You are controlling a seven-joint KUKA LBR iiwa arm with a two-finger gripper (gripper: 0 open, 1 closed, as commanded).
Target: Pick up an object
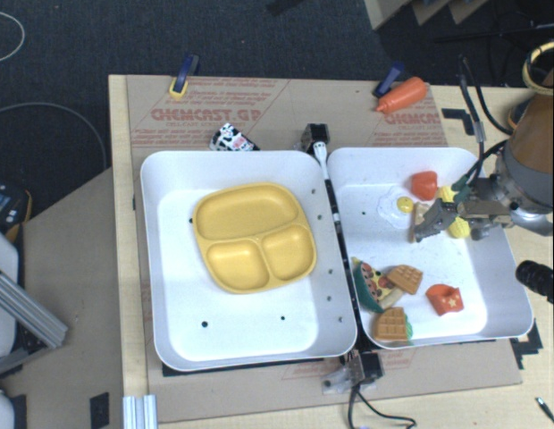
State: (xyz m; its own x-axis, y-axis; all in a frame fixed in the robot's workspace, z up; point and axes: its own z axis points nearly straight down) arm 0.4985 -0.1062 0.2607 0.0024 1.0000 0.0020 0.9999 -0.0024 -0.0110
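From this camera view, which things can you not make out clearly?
- Two-finger gripper: small and dark over the right white bin; whether its fingers are open or shut cannot be told.
- Small yellow object beside the gripper: partly covered by the gripper, so its shape is unclear.
- Grey arm: cut off by the right edge.
- Black-and-white patterned object behind the left white bin: too small to identify.

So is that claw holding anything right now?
Claw: low in the right bin, near a fried egg toy. Whether it grips anything cannot be told.
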